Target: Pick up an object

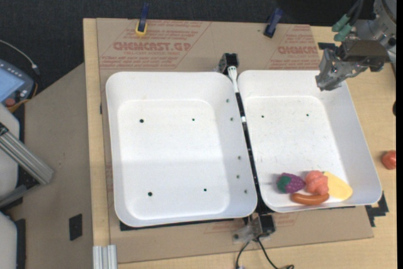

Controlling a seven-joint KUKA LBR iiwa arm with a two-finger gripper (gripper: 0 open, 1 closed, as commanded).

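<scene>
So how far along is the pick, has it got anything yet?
Nothing looks picked yet. The hand sits above the far right corner of the right bin, with no object seen in it. The toys are bunched at that bin's near edge: a purple piece, a red-orange piece, a yellow piece and an orange sausage shape. Reaching, grasping and lifting are all left.
</scene>
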